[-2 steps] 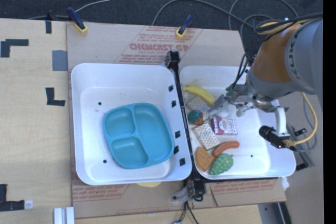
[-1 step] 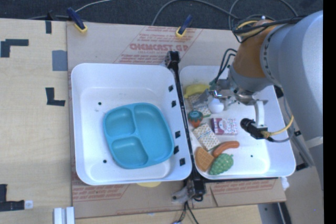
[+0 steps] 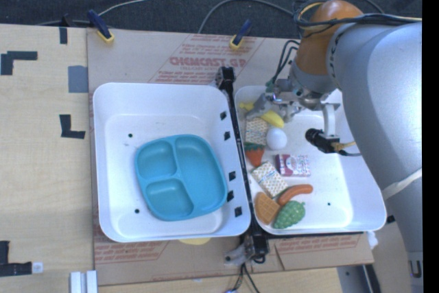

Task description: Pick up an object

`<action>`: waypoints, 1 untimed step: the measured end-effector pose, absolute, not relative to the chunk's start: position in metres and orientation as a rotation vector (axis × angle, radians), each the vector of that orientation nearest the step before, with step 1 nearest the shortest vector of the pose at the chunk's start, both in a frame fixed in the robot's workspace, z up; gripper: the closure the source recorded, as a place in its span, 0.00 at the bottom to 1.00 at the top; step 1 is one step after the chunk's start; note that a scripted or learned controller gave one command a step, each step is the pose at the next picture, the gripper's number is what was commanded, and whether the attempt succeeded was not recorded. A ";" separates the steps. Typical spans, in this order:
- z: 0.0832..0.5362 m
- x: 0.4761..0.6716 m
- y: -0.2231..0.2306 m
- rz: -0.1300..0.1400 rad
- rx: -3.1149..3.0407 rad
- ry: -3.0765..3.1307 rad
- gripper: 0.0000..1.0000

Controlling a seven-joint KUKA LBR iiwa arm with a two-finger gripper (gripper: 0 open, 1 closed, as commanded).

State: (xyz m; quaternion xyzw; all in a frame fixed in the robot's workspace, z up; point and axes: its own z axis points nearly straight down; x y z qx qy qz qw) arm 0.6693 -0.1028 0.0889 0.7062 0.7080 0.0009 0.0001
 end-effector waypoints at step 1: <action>0.099 0.669 -0.100 -0.002 2.221 2.235 1.00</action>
